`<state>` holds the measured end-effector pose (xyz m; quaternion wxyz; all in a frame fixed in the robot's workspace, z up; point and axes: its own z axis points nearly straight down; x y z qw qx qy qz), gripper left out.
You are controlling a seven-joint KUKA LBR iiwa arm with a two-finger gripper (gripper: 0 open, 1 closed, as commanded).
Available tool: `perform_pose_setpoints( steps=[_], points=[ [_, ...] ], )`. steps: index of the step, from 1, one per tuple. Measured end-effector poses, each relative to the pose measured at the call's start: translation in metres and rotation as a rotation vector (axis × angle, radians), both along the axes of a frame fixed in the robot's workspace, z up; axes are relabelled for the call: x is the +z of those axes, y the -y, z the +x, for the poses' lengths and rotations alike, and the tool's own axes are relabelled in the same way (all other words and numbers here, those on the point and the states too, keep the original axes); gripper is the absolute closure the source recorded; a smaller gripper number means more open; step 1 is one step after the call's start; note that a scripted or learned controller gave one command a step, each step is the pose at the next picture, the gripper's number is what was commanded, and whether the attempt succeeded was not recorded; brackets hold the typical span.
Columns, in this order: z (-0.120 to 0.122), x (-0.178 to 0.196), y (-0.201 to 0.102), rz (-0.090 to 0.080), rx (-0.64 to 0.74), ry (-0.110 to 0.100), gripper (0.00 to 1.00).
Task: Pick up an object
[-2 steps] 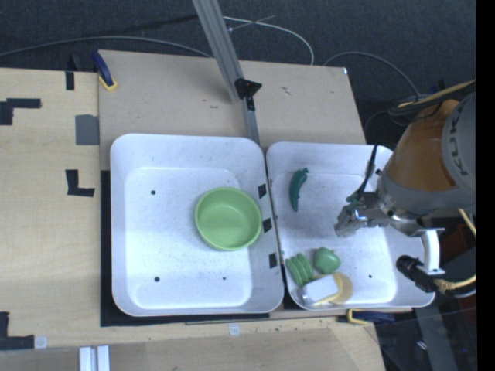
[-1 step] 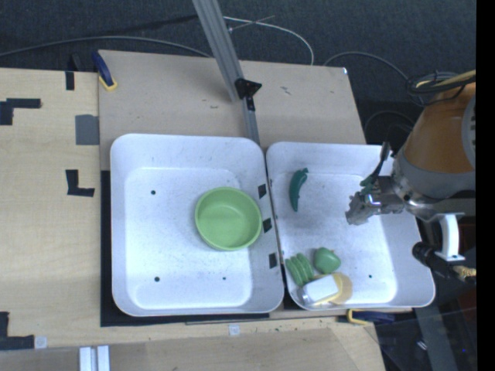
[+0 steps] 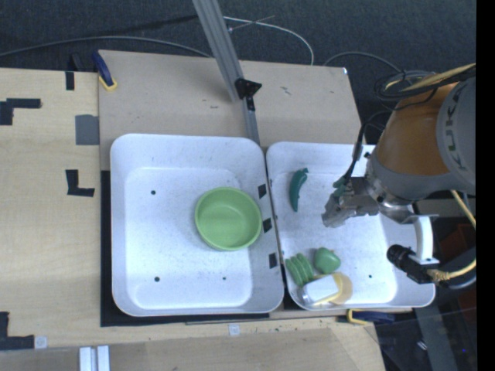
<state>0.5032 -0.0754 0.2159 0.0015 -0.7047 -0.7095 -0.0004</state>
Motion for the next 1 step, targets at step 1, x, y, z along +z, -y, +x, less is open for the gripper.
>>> perform_pose_setpoints(
  steps=[1],
  points=[
    [-0.0012,0.0117,-0.0542,0.000,0.001,0.000,1.00]
  ],
)
